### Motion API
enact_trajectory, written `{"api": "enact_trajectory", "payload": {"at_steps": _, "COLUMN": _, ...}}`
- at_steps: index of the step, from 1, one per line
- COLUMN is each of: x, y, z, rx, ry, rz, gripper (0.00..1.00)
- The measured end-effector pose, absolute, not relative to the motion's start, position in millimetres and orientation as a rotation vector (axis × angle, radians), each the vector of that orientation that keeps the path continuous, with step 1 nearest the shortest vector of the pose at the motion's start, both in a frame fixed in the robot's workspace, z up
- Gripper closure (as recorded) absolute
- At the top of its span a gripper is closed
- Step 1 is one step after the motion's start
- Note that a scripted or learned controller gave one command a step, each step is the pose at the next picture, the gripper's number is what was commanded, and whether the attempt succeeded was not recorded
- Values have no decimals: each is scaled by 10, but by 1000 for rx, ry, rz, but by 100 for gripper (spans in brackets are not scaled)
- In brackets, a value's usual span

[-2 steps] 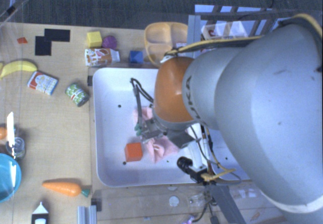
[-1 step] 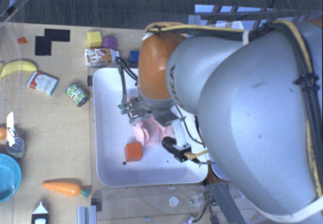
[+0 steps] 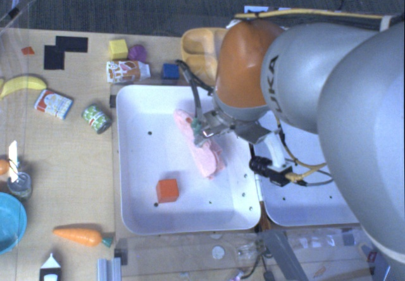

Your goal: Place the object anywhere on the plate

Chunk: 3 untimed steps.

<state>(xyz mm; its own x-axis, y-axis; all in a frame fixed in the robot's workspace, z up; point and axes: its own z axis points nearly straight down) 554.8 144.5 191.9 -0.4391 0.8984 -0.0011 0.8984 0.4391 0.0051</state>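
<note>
Camera view, from above the bench: the grey KUKA arm w/ its orange band reaches in from the right, its claw (image 3: 204,133) low over the left white bin (image 3: 136,147). Directly under it lies a pink object (image 3: 205,154), long and lumpy, running from far-left to near-right across the bin's right half. The claw's tips meet the pink object around its middle, but whether the claw is gripping or just touching it, I cannot tell; the wrist blocks the view.

An orange cube (image 3: 168,190) sits nearer in the same bin, well apart from the pink piece. The right bin (image 3: 304,210) is mostly hidden by the arm. I can make out no plate.

Out on the bench to the left: a banana (image 3: 22,85), small carton (image 3: 53,104), green can (image 3: 97,118), carrot (image 3: 77,235), and a blue dish edge (image 3: 12,223) at the near-left.

Judgement: the pink item looks soft and light, prob. foam or plush, so it should squash rather than slip. Best hold is across its narrow width near the middle, approx. where the claw sits now; grabbing an end risks it drooping or swinging out.
</note>
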Motion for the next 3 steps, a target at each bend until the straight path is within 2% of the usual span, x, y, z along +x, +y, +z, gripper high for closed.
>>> {"api": "enact_trajectory", "payload": {"at_steps": 1, "x": 5347, "y": 2179, "z": 1211, "rx": 1652, "ry": 2674, "rz": -2, "gripper": 100}}
{"api": "enact_trajectory", "payload": {"at_steps": 2, "x": 5407, "y": 1489, "z": 1996, "rx": 1522, "ry": 2743, "rz": 7, "gripper": 100}}
{"api": "enact_trajectory", "payload": {"at_steps": 3, "x": 5194, "y": 2108, "z": 1784, "rx": 1696, "ry": 2645, "rz": 2, "gripper": 100}}
